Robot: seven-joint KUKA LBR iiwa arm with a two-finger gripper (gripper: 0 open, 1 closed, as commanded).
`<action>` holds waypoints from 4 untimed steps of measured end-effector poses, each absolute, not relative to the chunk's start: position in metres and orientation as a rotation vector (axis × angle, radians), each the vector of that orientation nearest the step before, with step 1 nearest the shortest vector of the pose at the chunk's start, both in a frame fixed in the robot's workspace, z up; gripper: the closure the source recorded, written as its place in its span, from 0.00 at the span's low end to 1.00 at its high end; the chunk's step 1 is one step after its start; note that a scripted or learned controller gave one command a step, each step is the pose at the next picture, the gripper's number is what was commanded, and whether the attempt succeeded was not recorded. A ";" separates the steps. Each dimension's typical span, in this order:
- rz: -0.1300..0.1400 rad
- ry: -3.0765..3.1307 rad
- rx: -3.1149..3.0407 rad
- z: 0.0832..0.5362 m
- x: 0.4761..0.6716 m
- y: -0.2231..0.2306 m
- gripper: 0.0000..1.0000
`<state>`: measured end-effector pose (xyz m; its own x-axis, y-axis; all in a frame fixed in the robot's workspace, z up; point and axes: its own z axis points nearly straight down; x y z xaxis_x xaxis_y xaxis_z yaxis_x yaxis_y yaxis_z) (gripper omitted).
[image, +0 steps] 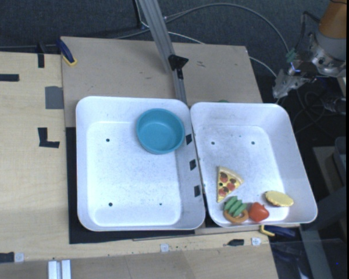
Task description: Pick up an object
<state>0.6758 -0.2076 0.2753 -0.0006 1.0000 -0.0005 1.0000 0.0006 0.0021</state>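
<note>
A blue bowl (159,131) sits at the back of the left bin (93,173). In the right bin (279,127), near its front edge, lie a toy pizza slice (227,183), a green and orange toy vegetable (235,209), a red toy tomato (258,212) and a yellow toy piece (278,199). My gripper (286,83) hangs at the upper right, beyond the right bin's back corner and well away from the toys. Nothing shows between its fingers.
A grey metal pole (163,34) slants down from the top to the gap between the bins. Cables (238,10) loop across the dark floor behind the bench. Black tape marks (46,138) dot the wooden bench at left.
</note>
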 end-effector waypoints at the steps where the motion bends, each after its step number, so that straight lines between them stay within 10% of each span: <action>1: 0.000 2.227 2.218 0.258 0.679 -0.157 1.00; 4: 0.000 2.228 2.217 0.251 0.668 0.006 1.00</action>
